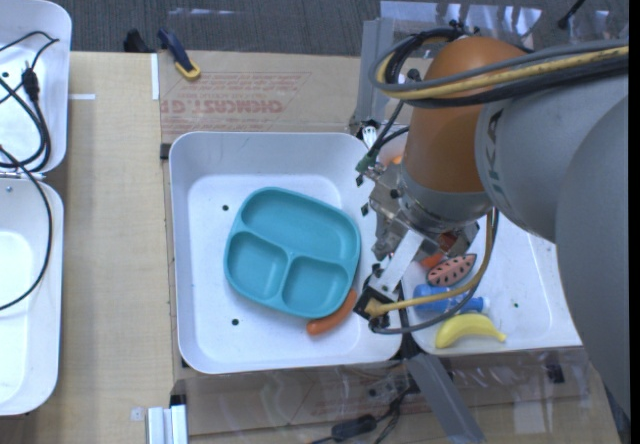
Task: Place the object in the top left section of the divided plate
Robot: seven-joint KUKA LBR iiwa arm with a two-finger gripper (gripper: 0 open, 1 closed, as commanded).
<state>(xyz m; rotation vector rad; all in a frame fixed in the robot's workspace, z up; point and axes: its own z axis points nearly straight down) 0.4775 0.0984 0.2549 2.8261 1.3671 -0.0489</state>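
Observation:
A teal divided plate lies in the left bin, with nothing in any of its sections. An orange-red sausage rests on the bin floor against the plate's lower right rim. My gripper hangs under the orange-banded wrist over the wall between the two bins, just right of the plate. The wrist hides its tips. In the right bin lie a yellow banana, a blue piece, a watermelon slice and a small orange piece.
The arm covers most of the right bin. A blue and yellow tool lies on the cardboard behind the bins. White trays with black cables stand at the far left.

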